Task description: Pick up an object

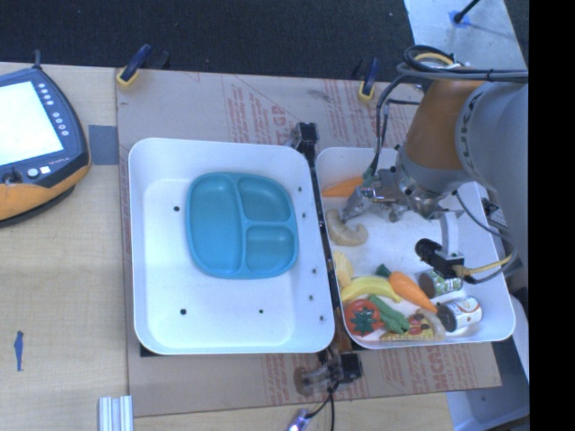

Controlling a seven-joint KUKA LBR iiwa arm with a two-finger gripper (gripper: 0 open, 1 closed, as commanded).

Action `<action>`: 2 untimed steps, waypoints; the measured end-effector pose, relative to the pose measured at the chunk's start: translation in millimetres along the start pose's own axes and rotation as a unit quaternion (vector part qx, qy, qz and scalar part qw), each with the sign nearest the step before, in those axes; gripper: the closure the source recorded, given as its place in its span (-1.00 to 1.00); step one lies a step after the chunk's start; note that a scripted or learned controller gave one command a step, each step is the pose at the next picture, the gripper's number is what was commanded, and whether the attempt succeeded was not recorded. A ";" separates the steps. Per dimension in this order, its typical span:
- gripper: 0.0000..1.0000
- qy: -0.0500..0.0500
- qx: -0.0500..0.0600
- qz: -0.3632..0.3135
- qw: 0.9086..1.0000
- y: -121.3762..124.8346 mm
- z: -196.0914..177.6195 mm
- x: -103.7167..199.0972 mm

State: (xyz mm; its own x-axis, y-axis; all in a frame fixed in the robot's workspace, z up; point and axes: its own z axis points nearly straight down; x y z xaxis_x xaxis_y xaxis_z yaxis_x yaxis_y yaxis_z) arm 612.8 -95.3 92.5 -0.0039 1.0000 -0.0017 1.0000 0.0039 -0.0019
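Beige, a flat food piece [348, 231] lies in the right bin [503, 330], middle right of the frame, just below the end effector [359, 203]; its opening cannot be told. A thin, flat item may be slid aside rather than lifted.

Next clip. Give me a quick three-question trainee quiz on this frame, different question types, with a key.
1. True or false: the blue divided plate lies in the right bin.
2. The end effector is over which bin? A) left B) right
3. Fill in: the banana lies beside an orange ____.

Key: 1 false, it lies in the left bin. 2 B, at the far end, near a pale piece of toy food. 3 carrot.
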 end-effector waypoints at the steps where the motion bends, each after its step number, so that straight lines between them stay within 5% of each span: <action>1: -1.00 0.001 0.001 0.000 1.000 43.4 0.5 1.3; 2: 1.00 0.002 0.003 -0.001 1.000 43.1 -9.7 0.6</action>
State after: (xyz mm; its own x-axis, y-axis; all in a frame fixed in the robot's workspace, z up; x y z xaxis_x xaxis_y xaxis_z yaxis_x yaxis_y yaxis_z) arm 655.9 -94.6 102.1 -0.0054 1.0000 0.0013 1.0000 0.0054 -0.0074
